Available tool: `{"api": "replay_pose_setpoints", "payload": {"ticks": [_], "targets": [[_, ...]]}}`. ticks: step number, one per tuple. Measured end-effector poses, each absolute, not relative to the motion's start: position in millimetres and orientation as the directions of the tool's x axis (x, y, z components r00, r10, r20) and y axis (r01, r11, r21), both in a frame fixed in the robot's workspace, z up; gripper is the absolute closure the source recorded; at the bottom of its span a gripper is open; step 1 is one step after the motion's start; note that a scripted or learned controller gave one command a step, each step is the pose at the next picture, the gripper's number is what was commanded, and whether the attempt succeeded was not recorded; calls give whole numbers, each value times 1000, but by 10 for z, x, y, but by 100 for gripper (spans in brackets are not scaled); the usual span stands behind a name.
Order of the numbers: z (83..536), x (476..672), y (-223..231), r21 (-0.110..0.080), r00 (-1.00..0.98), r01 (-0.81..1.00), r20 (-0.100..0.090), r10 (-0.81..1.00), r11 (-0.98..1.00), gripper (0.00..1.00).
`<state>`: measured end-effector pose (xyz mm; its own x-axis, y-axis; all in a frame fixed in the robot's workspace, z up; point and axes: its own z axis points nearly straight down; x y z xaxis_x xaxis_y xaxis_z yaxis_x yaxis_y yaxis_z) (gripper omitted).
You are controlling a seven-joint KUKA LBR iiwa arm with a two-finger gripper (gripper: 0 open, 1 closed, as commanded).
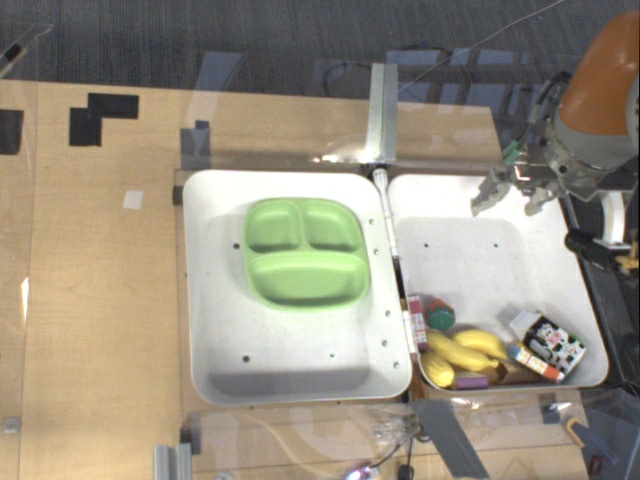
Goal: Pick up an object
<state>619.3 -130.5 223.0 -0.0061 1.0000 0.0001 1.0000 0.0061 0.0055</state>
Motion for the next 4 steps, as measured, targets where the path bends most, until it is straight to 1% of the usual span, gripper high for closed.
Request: {"api": "replay_pose_setpoints", "payload": {"ticks": [1,2,3,4], "targets": [[1188,6671,-1425,5,-140,990,-1,990,140,0],[901,6154,-1107,13,-165,986,-3,986,165,0],[1033,6183,-1084,22,-166,986,-1,986,166,100],[1032,6183,-1084,21,-166,986,-1,986,166,0]]}}
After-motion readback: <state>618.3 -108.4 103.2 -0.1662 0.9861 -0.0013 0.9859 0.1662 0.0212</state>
